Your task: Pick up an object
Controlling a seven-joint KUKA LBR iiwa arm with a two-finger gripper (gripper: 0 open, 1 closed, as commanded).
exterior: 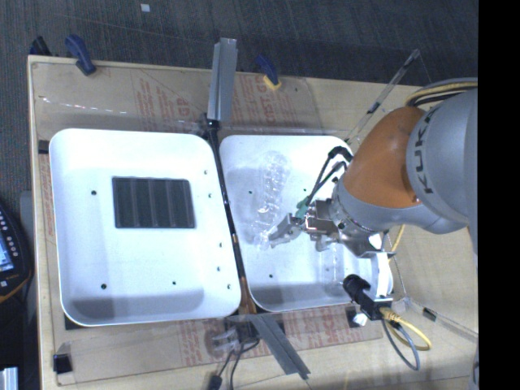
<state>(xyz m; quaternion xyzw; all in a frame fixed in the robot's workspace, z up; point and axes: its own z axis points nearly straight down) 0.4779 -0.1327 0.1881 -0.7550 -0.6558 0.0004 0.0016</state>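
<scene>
A clear plastic bottle (271, 187) lies in the right bin (244, 157), running from the upper middle down towards the left. My gripper (281, 231) reaches in from the right and sits low over the bottle's lower end, which looks crumpled. Whether it touches the bottle is unclear, because the plastic is see-through against the white floor. The grey arm with its orange band (390, 169) covers the right part of this bin.
A dark grey ribbed rectangular block (153, 202) lies flat in the middle of the left bin (73, 242). A metal divider bar (222, 80) stands between the bins at the back. Blue clamps (80, 54) hold the bench edge. Cables (402, 331) hang at the front right.
</scene>
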